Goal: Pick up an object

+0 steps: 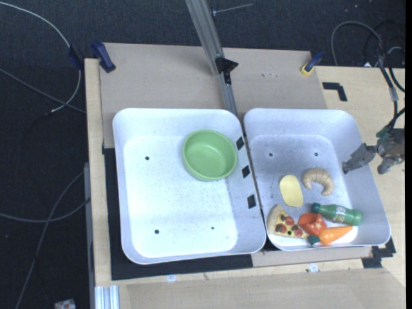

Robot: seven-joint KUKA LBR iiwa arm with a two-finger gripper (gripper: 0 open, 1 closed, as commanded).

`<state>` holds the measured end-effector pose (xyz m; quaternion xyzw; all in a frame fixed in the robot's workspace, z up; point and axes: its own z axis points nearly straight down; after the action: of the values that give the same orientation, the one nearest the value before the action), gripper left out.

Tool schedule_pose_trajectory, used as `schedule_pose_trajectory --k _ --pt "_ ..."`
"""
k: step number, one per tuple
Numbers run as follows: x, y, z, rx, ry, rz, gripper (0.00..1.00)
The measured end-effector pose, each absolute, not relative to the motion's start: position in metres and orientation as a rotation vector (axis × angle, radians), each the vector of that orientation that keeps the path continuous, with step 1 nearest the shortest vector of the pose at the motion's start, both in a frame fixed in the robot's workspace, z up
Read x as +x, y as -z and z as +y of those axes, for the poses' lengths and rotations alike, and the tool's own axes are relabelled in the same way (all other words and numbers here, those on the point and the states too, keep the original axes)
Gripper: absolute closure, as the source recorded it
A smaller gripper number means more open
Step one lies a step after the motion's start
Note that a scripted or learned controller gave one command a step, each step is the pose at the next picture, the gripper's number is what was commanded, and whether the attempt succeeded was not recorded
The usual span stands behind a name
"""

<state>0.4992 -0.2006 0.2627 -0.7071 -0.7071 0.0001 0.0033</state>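
Note:
In the right bin (283, 124) lie a tan croissant (320, 179), a pale yellow piece (291, 190), a pizza slice (285, 224), a green bottle (336, 214), a red vegetable (312, 224) and an orange carrot (333, 235), all crowded into its near part. My gripper (371, 162) hangs at that bin's right rim, right of the croissant and apart from it. Its fingers are spread open with nothing between them.
A green bowl (209, 154) sits in the left bin (138, 192), near its far right corner. A metal post (207, 28) slants up from between the bins. Cables run along the bench's right side (389, 76).

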Motion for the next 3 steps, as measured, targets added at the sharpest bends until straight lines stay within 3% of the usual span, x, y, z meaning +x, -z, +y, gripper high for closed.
schedule_pose_trajectory --k 2,3 --pt "0.497 -0.174 -0.205 -2.213 -0.005 -2.210 0.00" --pt "0.497 -0.109 -0.205 -2.211 -0.006 -2.210 0.00"
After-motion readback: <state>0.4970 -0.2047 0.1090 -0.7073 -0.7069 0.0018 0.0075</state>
